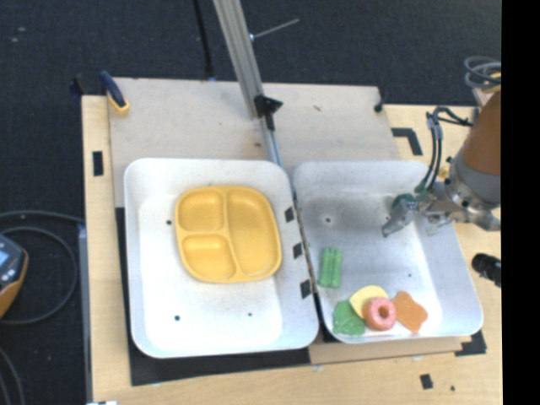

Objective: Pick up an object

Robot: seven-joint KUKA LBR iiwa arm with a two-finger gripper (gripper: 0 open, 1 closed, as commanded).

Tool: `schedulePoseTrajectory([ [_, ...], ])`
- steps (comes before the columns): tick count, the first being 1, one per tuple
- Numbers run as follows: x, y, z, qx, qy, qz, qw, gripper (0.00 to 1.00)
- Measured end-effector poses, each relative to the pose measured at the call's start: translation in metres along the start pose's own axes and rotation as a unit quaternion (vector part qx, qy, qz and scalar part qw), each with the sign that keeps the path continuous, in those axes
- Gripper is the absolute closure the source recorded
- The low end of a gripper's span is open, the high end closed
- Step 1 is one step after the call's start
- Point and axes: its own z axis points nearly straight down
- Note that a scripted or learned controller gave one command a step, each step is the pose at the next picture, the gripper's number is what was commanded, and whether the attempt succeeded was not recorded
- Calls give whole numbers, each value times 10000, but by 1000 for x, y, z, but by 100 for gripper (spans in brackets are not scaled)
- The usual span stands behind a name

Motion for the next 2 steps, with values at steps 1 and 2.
schedulePoseTrajectory([
  [1,1,-1,63,22,4,7,10000,0],
  [2,0,-1,109,-5,-5,15,10000,0],
])
